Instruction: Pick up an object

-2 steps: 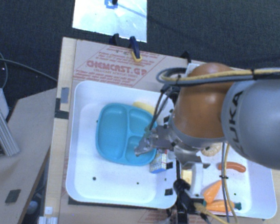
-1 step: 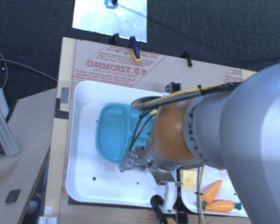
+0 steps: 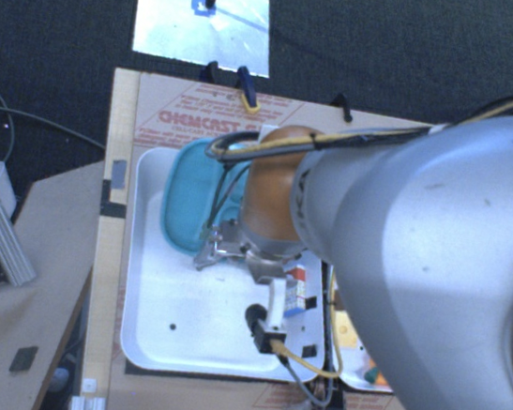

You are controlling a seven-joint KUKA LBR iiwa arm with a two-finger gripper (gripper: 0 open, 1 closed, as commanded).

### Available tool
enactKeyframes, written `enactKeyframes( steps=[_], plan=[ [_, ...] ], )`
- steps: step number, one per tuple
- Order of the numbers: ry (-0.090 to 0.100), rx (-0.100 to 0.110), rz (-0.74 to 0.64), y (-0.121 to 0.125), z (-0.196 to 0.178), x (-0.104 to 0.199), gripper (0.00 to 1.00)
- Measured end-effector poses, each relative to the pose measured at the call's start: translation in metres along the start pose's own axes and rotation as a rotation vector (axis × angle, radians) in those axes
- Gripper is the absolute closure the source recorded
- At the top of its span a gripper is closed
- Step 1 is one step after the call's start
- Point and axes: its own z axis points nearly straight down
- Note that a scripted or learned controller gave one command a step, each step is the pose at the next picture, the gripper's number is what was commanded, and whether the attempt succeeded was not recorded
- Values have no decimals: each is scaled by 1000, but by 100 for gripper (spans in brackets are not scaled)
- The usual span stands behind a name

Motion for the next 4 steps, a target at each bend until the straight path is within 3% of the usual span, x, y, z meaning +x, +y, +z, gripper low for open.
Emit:
enactKeyframes(
  steps=[1,2,3,4],
  plan=[
    [-1,1,2,85,-1,-17,0],
    [1,7,-1,82,-12,-15,100],
    [2,5,-2,83,-23,-15,100],
    [2,-11,6,-4,-199,-49,100]
  ],
)
